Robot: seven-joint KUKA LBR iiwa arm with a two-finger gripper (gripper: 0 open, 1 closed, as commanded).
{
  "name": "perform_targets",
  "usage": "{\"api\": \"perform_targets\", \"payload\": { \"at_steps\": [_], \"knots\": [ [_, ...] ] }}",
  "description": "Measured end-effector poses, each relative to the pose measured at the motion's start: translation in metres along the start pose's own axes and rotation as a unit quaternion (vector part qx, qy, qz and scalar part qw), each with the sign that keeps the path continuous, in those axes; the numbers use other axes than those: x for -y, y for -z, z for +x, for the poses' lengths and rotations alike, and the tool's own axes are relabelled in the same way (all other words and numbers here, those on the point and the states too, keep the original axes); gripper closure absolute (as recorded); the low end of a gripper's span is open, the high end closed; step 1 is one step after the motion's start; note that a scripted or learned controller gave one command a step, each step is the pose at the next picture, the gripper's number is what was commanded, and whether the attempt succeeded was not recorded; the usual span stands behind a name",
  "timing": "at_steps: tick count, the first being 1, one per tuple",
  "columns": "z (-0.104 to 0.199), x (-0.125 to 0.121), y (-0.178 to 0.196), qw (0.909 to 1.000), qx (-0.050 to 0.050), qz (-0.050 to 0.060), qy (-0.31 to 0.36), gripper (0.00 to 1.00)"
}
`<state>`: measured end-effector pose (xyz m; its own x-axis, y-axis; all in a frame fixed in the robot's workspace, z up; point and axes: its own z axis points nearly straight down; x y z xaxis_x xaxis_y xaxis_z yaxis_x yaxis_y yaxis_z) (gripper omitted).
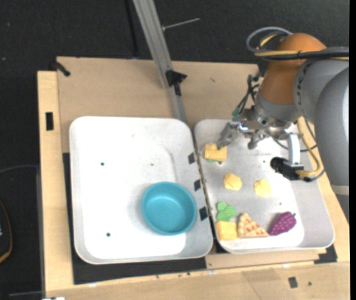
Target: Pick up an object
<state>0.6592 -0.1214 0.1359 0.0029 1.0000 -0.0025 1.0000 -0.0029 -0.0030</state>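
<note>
My gripper [238, 137] hangs over the far end of the right bin [309, 217], open, with nothing between its fingers. A yellow cheese wedge [215, 153] lies just below and left of the left finger [225, 135], apart from it. Further toward the front lie two small yellow pieces [232, 181] [262, 187]. At the bin's near end are a green piece [225, 211], a yellow block [227, 230], a pizza slice [251, 226] and a purple grape bunch [282, 223].
The left bin [103, 167] holds a blue bowl [168, 207] near its front right corner. A grey slanted pole [156, 42] rises behind the bins. The bins' shared walls run between the bowl and the food pieces.
</note>
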Motion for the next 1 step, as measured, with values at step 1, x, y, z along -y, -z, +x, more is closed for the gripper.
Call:
{"api": "perform_targets", "payload": {
  "at_steps": [1],
  "knots": [
    [-0.0008,-0.002,0.0147,1.0,0.0,-0.004,-0.001,1.0]
  ]
}}
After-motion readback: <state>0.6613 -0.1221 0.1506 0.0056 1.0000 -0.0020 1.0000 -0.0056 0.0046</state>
